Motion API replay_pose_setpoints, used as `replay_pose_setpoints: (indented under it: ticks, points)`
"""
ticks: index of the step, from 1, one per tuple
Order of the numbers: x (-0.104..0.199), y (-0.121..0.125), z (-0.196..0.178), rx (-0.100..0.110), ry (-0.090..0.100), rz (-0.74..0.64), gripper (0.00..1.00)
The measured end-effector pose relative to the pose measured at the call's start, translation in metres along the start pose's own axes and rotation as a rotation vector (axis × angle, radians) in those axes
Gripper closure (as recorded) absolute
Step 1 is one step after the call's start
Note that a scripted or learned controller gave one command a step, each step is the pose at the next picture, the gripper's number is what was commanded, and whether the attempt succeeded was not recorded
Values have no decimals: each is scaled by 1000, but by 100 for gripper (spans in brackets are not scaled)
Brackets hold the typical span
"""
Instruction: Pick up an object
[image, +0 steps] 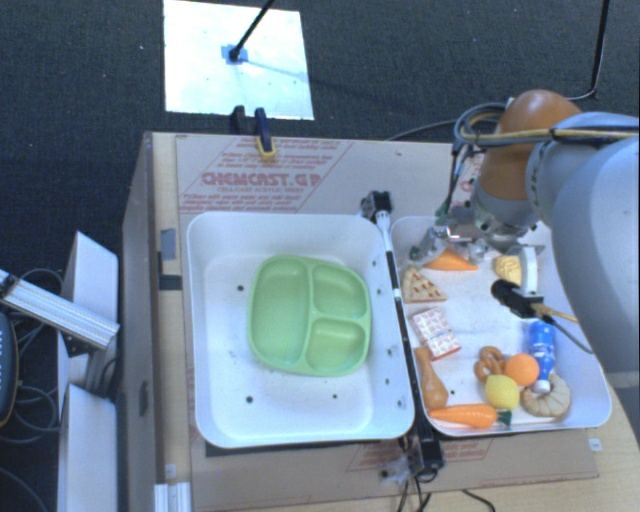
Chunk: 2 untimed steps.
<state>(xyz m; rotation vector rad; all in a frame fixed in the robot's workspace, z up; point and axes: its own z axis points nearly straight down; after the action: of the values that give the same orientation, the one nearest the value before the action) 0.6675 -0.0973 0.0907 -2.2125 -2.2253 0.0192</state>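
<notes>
While the arm (560, 170) reaches over the right bin (590, 395), you see its gripper (450, 240) low at the far edge, just above an orange wedge (452, 263); whether it grips cannot be told. Green plate (308, 315) lies in the left bin (215, 330).

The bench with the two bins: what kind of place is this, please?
Probably a robotics lab set up for grasping trials. A robot arm reaches over two white bins, one with a green tray, the other with toy food such as a carrot. Cables trail over dark carpet.
</notes>
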Motion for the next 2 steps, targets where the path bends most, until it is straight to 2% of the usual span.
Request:
replay_pose_setpoints:
  ticks: [1, 2]
  points:
    - [4, -9, 1, -26, -1, 5, 0]
    - [4, -7, -14, -29, -1, 0, 100]
